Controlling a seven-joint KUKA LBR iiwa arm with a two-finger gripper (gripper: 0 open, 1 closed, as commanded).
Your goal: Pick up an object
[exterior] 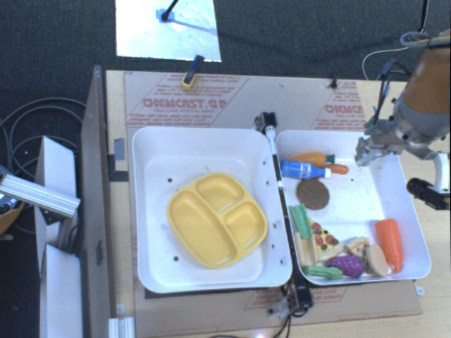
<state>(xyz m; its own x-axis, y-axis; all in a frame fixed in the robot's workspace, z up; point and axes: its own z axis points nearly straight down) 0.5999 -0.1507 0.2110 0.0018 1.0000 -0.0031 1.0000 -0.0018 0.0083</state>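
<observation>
The right bin (402, 189) holds several toy foods: a blue bottle (303, 170), an orange carrot-like piece (317, 159) behind it, a brown round cookie (313, 194), a pizza slice (323, 239), a green strip (300, 222), purple grapes (347, 265), a bread-like piece (378, 259) and a larger orange carrot (390, 243). My gripper (368, 151) hangs over the bin's far right part, to the right of the bottle, with nothing seen held in it.
The left bin (151, 189) holds a yellow divided plate (216, 219). A black divider clip (266, 122) sits at the top between the bins. Cables and grey boxes lie left of the bench; a shiny sheet (168, 20) lies behind it.
</observation>
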